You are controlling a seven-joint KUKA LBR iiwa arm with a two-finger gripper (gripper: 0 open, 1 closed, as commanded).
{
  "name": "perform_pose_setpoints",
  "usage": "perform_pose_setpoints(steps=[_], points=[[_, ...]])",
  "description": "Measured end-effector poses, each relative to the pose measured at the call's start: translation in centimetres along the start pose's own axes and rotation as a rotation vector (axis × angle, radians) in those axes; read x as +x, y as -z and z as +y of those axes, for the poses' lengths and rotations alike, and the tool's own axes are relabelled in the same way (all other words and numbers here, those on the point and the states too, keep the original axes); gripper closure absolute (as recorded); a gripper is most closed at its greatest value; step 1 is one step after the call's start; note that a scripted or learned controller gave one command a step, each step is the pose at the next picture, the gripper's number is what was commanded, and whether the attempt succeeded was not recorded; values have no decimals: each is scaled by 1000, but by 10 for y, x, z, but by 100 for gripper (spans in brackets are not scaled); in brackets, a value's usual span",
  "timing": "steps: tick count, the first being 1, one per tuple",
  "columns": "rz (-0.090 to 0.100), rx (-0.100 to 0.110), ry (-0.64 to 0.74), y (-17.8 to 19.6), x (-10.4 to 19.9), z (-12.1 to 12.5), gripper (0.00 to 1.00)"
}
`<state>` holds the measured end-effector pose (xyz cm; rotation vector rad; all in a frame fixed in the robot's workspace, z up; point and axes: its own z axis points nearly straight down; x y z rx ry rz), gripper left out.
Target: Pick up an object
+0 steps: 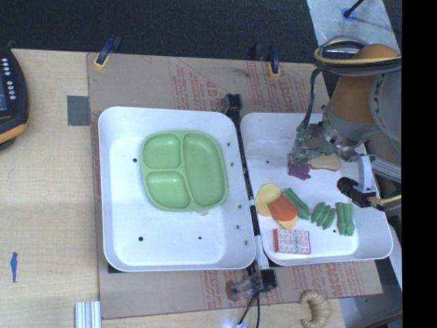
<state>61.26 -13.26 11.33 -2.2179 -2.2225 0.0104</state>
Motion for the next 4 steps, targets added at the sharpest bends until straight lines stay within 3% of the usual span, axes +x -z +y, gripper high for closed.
perform_pose_setpoints(steps=[1,2,3,4], points=[[-1,0,2,0,0,0,0],[2,-7,0,-21,-32,42,0],[1,-4,1,-20,-32,4,0],[-1,-8,1,-7,-34,6,100]])
